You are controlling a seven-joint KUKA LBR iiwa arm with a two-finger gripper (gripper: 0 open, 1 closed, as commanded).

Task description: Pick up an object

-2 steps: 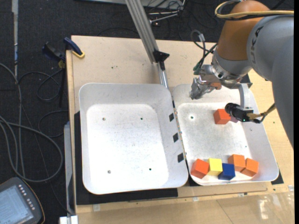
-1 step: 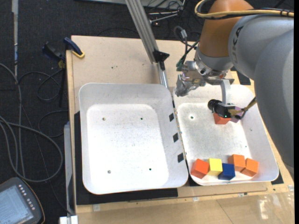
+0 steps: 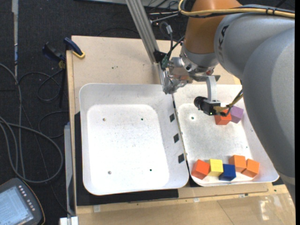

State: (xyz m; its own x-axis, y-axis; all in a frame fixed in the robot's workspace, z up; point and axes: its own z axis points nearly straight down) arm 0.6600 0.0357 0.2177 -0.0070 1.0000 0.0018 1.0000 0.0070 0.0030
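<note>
My gripper (image 3: 168,86) hangs over the back rim where the two white bins meet, with nothing visibly held. In the right bin (image 3: 201,135), a red-orange block (image 3: 223,119) and a purple block (image 3: 237,114) touch each other near the right wall, well to the right of the gripper. Along that bin's front wall lies a row of blocks: orange (image 3: 201,168), yellow (image 3: 216,165), blue (image 3: 228,172), and two more orange ones (image 3: 239,161) (image 3: 252,168).
The left bin (image 3: 124,135) shows a bare speckled floor. A slanted metal strut (image 3: 140,22) runs down to the gripper from the back. A blue and yellow clamp (image 3: 72,47) sits on the bench's back left corner.
</note>
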